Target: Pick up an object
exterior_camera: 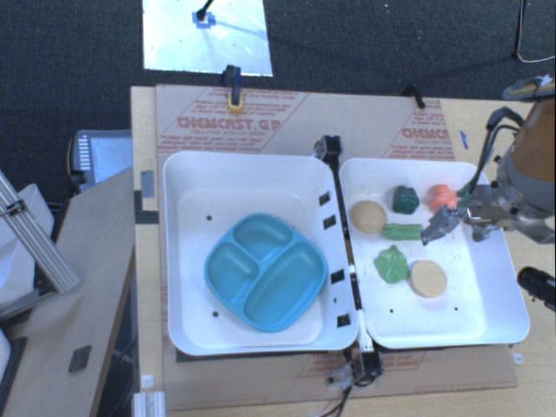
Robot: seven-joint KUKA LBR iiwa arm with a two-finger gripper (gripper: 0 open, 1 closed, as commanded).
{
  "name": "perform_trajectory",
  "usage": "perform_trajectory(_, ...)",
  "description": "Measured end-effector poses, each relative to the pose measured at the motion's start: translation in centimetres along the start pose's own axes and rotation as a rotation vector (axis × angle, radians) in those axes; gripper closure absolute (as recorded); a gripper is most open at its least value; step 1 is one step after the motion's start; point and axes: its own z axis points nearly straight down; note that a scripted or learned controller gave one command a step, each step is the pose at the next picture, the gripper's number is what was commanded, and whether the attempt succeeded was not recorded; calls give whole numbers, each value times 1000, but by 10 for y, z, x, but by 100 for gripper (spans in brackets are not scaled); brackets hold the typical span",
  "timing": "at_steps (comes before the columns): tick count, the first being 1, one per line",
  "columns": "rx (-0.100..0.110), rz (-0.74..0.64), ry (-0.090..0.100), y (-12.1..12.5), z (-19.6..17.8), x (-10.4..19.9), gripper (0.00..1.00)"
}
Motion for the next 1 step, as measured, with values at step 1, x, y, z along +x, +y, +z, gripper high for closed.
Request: perform_trajectory(1,-12,-3,-1,2,-6,0,0)
